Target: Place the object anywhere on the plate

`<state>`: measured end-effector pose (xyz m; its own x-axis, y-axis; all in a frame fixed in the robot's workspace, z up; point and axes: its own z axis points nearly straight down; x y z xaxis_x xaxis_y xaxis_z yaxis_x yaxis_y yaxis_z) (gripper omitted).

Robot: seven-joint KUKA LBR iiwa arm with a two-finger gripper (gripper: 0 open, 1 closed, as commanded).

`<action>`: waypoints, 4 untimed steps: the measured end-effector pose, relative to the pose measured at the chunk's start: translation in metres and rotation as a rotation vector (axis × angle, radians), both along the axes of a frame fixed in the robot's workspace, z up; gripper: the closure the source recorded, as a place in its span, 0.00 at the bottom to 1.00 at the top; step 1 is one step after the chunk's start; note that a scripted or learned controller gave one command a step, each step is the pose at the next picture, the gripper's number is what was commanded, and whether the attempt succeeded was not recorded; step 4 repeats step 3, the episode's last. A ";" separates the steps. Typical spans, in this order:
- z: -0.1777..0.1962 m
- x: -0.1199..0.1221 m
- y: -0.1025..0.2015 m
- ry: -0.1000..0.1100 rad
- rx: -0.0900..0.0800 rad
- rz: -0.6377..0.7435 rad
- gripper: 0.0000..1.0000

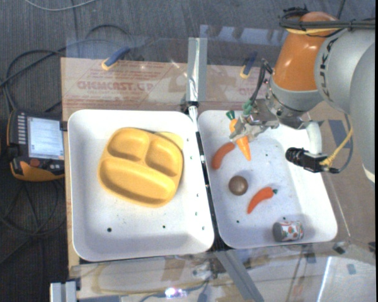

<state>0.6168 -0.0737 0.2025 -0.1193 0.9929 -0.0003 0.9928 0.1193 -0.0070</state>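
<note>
You are looking down on two white bins side by side. The left bin point(82, 231) holds the plate point(142, 165), a yellow one with three dips in it, lying flat near the middle of that bin. Nothing lies on the plate. The right bin point(315, 222) has the small things in it. The arm point(340, 49) comes in from the right, grey with an orange band, and its gripper point(244, 131) is at the top left part of the right bin. A small orange carrot point(244, 146) with a green top hangs point down right at the gripper's tip, and you can see it pinched between the fingers, so the jaws are closed on the carrot. The carrot is over the right bin, well apart from the plate. Just beside it, to the left, lies a red-orange pepper point(222, 155), close to the wall between the bins. Below that sits a brown ball point(238, 184) near the middle of the bin. A second pepper point(262, 199), with a little green stem, lies just right of the ball. A small can point(288, 231) lies on its side in the near right corner. Outside the bins, on the far left, a handset point(38, 143) with a lit screen rests on the floor.
</note>
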 end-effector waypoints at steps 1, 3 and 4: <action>-0.023 0.017 0.080 0.000 -0.002 0.019 1.00; -0.051 0.005 0.177 0.002 0.003 0.216 0.00; -0.051 0.005 0.177 0.002 0.003 0.216 0.00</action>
